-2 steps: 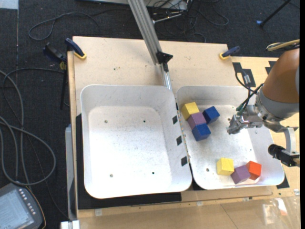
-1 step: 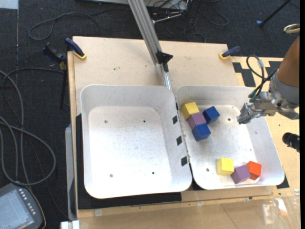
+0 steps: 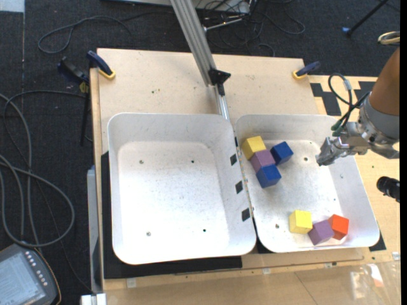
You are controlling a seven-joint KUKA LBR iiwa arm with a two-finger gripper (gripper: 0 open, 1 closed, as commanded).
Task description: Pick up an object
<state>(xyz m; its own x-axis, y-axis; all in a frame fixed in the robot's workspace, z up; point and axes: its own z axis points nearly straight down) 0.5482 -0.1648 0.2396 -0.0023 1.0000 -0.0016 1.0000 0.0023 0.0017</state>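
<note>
The camera looks down at a slant on a tan bench (image 3: 191, 81) carrying two shallow white bins side by side. The left bin (image 3: 121, 132) shows only its speckled floor. The right bin (image 3: 356, 189) holds seven small blocks in two clusters.

The upper cluster lies near the bin's left wall: a yellow block (image 3: 253, 146) at the top, a purple block (image 3: 263, 160) touching it just below, a blue block (image 3: 268, 175) against the purple one lower still, and a second blue block (image 3: 282, 152) just to the right of the purple one.

The lower cluster sits near the bin's front right corner: a yellow block (image 3: 301, 221), a purple block (image 3: 320, 231) beside it, and an orange block (image 3: 340, 225) touching the purple one on the right.

The arm reaches in from the right, and the gripper (image 3: 325, 156) hangs over the bin's upper right part, well apart from both clusters, nearest the right-hand blue block. No block lies between its fingers; whether they are open or closed cannot be told from this angle.

A metal pole (image 3: 191, 30) slants across the bench from the top, and clamps (image 3: 102, 65) grip the back corners.
</note>
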